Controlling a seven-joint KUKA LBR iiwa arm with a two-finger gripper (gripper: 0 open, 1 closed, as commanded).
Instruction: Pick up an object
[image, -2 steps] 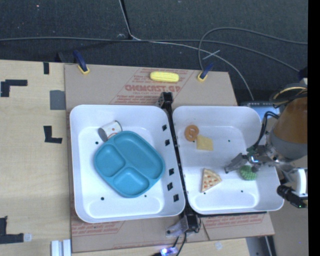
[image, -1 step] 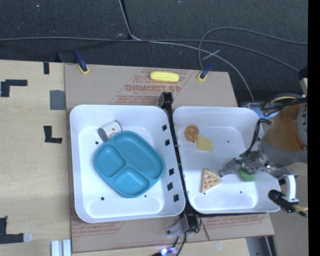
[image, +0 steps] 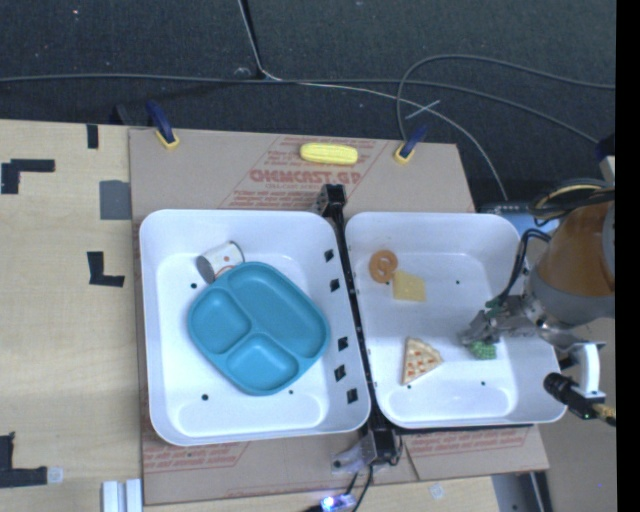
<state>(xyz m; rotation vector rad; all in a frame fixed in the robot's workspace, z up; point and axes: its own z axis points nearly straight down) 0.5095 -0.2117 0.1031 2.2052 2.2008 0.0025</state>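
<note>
- Over at the right bin (image: 500, 232), the gripper (image: 487, 334) is low over the bin's right part, its fingers closed around a small green object (image: 486, 349) that peeks out below them.
- The grey arm (image: 575, 265), with its orange band, comes in across the bin's right wall.
- Also in the right bin: a round orange-brown cookie (image: 383, 266), a pale yellow cheese square (image: 408, 288) just beside it, and a pizza slice (image: 420, 359) nearer the front wall.
- The left bin (image: 160, 300) holds a blue divided plate (image: 258, 325), with a small cup (image: 220, 260) lying on its side at the plate's upper left edge.
- A yellow corn cob (image: 328, 153) lies on the cardboard of the worktop (image: 60, 300), behind both bins.
</note>
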